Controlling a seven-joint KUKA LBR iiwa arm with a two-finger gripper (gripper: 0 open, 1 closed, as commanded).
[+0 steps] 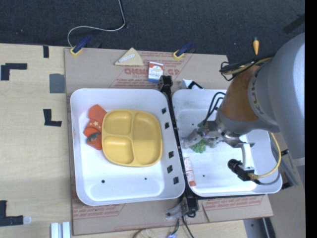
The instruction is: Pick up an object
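My gripper (pixel 197 139) reaches down into the right bin (pixel 218 180) from the right, low over its left-middle part. A small green object (pixel 198 147) lies right under its tip, touching or nearly touching it. A pale clear item (pixel 188 143) lies just left of the green one. In the left bin (pixel 124 190) sits a yellow divided plate (pixel 132 137), with an orange and red toy (pixel 93 126) tucked against its left side.
A black clip strip (pixel 173 148) runs between the two bins. A small red and white pack (pixel 190 175) lies by the right bin's left wall. A red and white box (pixel 155 72) and a tan wedge (pixel 130 57) lie on the cardboard behind the bins.
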